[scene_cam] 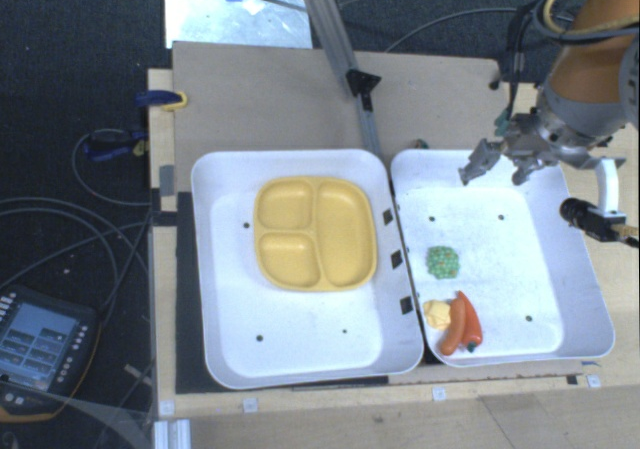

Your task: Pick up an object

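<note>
My end effector (497, 165) hangs spread and empty beyond the broccoli (443, 261); next I'd descend onto it.

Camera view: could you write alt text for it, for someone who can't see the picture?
A grey and orange robot arm's end effector, fingers spread, hovers over the far edge of the right white bin, which holds a green broccoli-like toy, a red-orange pepper and a small yellow piece. The left white bin holds a yellow divided plate.
</note>
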Controlling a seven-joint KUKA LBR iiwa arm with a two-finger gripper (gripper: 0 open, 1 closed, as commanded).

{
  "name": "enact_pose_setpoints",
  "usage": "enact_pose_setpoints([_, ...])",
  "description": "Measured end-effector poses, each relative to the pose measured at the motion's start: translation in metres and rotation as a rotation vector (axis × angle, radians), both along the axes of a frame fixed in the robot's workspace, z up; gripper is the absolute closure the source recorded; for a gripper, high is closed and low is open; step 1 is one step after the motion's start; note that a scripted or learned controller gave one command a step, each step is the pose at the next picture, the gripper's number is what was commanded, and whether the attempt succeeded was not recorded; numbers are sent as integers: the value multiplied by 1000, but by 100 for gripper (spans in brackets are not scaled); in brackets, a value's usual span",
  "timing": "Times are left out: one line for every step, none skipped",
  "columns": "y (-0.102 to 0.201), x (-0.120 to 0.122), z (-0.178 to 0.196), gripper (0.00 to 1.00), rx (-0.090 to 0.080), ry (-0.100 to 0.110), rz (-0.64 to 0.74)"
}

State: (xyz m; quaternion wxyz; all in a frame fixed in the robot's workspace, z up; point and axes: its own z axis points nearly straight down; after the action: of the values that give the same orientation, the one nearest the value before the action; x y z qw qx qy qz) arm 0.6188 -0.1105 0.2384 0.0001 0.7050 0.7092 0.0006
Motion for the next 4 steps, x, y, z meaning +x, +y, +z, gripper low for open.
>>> enact_pose_setpoints([0,0,0,0,0,0,-1])
enact_pose_setpoints([6,8,-51,0,0,4,2])
enact_pose_setpoints([4,3,-113,0,0,6,-6])
enact_pose_setpoints([4,3,-150,0,-1,4,-6])
